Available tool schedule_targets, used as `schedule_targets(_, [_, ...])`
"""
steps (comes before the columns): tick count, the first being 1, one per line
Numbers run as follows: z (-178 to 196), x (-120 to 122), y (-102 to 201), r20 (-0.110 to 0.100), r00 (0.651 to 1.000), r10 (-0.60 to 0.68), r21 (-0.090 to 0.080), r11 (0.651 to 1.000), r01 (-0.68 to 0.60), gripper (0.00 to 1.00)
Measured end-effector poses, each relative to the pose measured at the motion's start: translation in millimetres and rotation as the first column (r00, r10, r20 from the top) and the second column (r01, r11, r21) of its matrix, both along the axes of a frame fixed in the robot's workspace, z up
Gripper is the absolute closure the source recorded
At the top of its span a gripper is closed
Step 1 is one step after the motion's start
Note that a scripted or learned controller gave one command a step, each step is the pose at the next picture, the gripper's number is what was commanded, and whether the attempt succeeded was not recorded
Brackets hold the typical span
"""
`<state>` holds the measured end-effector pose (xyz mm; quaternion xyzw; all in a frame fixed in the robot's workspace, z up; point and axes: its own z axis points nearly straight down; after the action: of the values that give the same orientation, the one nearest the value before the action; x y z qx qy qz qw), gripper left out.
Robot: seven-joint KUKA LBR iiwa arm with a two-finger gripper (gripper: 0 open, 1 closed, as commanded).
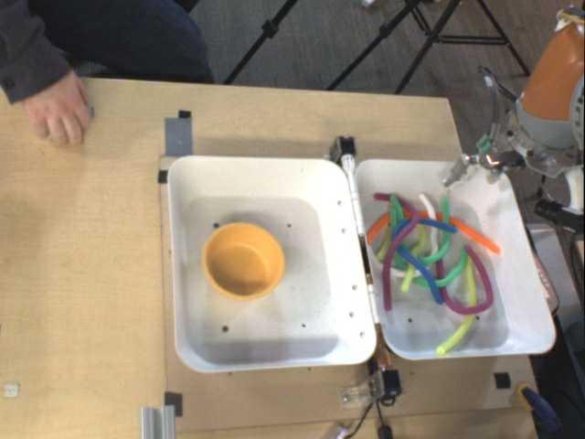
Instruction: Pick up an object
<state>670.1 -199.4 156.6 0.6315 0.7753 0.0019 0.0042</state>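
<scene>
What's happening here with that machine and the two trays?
A robot arm reaches in from the right, and its tool hovers over the top edge of the right bin, holding nothing. That bin has a tangle of coloured tubes: green, purple, orange, blue, yellow. The left bin holds a yellow bowl. A person's hand rests on the bench at the far left, away from both bins. Nothing has been picked up yet.

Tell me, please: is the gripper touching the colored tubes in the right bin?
Apart. In the camera view, the gripper sits over the far corner of the right bin, and bare white floor separates it from the colored tubes.
</scene>
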Motion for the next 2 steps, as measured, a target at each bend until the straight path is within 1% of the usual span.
schedule_targets(1, [-68,-54,13,-0.001,0.999,0.053,0.001,0.999,-0.053,0.0])
schedule_targets(2, [-56,-52,14,0.005,0.999,0.054,0.0,0.999,-0.054,1.0])
